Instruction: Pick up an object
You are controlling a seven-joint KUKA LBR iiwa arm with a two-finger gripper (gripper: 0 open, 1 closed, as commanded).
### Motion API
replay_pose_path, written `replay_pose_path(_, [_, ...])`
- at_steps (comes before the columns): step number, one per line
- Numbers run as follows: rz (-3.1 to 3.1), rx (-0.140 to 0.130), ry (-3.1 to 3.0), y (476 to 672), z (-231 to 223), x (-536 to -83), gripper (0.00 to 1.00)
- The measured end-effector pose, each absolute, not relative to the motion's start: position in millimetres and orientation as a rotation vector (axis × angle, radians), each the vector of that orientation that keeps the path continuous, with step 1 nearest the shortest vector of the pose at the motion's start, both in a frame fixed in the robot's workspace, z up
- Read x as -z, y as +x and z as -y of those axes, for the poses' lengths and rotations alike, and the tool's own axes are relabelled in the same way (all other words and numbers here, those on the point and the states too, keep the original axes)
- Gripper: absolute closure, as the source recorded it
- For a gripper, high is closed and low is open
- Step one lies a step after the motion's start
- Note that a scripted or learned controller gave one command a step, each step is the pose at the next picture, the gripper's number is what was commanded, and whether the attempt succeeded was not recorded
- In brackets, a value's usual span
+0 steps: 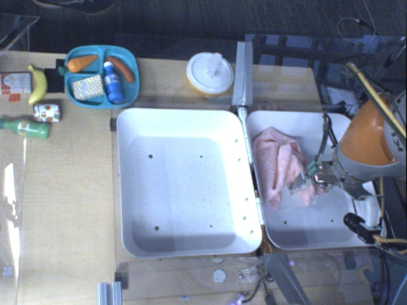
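Jaws (pixel 304 178) against pink cloth (pixel 280 164)

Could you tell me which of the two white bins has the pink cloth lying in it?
The right bin, under the claw; the pink cloth lies against its left wall.

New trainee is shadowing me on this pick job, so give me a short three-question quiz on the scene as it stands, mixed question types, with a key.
1. True or false: the pink cloth lies in the left bin.
2. Which item sits outside both bins? A) pink cloth B) banana C) the hand
3. Fill in: the hand is at the cloth's ____ edge in the camera view.

Key: 1 false, it lies in the right bin; 2 B; 3 right.
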State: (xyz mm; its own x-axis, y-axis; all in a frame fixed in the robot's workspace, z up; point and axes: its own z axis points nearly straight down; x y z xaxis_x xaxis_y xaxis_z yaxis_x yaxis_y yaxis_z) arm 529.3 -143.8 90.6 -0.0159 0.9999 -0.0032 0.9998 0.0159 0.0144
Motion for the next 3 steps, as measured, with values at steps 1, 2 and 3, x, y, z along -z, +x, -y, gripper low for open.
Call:
replay_pose_path(1, [-2.345, -0.01, 2.072, 551.2, 149, -90, 0.0])
replay_pose_path(2, [-2.337, -0.015, 2.066, 554.1, 150, -103, 1.0])
replay_pose_path(3, [-2.584, -0.004, 1.779, 614.4, 79, -186, 1.0])
